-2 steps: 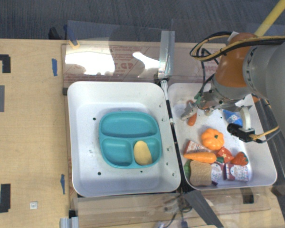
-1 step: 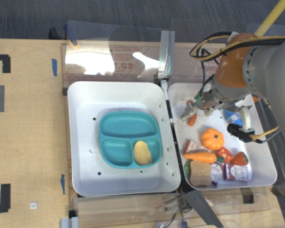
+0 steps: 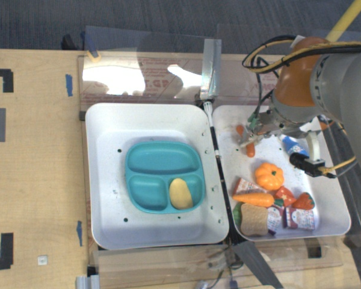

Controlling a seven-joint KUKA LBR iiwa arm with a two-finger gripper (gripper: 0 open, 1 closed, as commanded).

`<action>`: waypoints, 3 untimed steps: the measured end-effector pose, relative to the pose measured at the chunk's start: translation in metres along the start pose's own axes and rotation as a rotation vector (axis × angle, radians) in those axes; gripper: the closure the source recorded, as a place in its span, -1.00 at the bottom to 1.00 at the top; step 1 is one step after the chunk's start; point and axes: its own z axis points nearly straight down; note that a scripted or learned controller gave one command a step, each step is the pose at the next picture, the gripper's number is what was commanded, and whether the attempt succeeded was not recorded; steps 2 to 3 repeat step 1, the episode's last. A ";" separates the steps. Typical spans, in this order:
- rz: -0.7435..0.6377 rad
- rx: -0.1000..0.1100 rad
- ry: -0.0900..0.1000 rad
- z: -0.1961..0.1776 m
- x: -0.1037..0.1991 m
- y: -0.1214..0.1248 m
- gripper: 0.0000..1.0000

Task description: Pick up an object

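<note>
Small orange carrot-like toy piece point(image 3: 250, 150) looks like the likeliest pick target: it lies on the white floor of the right bin point(image 3: 337, 221), upper left area, just below the gripper point(image 3: 253, 132).

Near to far:
- Front of the right bin: a pile. Tan bread-like block point(image 3: 254, 219), white printed packet point(image 3: 295, 218), long orange carrot toy point(image 3: 254, 198) lying across them, red strawberry-like toy point(image 3: 303, 201) to the right. All touching or overlapping, a poor grasp zone.
- Mid bin: round orange pumpkin toy point(image 3: 269, 176), sitting just behind the pile, mostly free on top.
- Left bin point(image 3: 102, 179): teal divided plastic tray point(image 3: 162, 174) with a yellow potato-shaped toy point(image 3: 180, 193) in its front right compartment. Well apart from the arm.
- Further back in the right bin: the small orange piece, then a blue and white tube-like item point(image 3: 290, 144) near the wrist.
- Grey arm with orange band point(image 3: 298, 80) reaches in from the right, gripper low over the bin's back left.

Jaws: cannot tell how far open, too small and cluttered. Nothing visibly held.

Step, my read: approach or descent, grasp not yet made. Next move calls for a straight drop centred on the small piece, clear of the bin wall, then closing and lifting.
</note>
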 end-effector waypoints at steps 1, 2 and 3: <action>0.048 -0.004 0.003 -0.091 0.069 0.025 1.00; 0.048 -0.004 0.003 -0.091 0.069 0.025 1.00; 0.048 -0.004 0.003 -0.091 0.069 0.025 1.00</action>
